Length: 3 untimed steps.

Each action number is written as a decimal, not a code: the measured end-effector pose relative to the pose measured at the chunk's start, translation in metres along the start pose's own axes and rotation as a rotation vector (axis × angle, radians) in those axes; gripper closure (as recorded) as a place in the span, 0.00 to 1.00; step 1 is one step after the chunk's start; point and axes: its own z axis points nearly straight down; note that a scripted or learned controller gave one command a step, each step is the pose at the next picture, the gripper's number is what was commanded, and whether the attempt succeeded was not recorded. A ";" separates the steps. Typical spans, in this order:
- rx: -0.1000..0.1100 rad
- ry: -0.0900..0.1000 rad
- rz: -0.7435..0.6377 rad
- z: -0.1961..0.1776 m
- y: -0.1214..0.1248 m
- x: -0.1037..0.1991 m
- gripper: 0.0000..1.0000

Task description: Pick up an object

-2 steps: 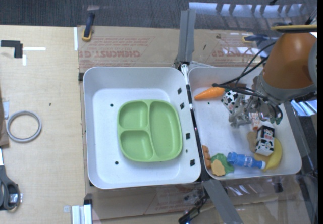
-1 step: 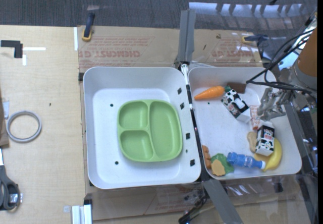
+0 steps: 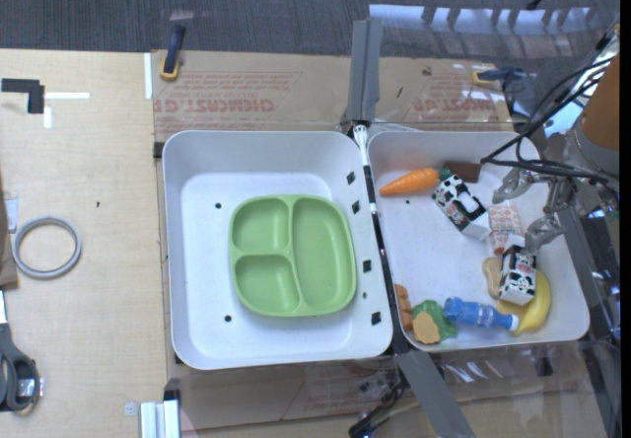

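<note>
While end effector [image 3: 527, 211] hangs fingers apart, holding nothing | cow-print carton [image 3: 517, 276] lies just below it | right bin [image 3: 414, 165]

Bench [image 3: 79, 160]: light wood | borne directly: two white bins [image 3: 192, 258] side by side, tape roll [image 3: 44, 247], scissors [image 3: 15, 377] at left edge

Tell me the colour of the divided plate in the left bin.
Light green plate, seen in the camera view.
</note>
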 end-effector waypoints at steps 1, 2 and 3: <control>0.011 -0.018 0.113 0.032 0.006 0.030 0.00; 0.026 -0.054 0.173 0.035 0.012 0.058 0.00; 0.018 -0.027 0.105 0.038 -0.009 -0.019 0.00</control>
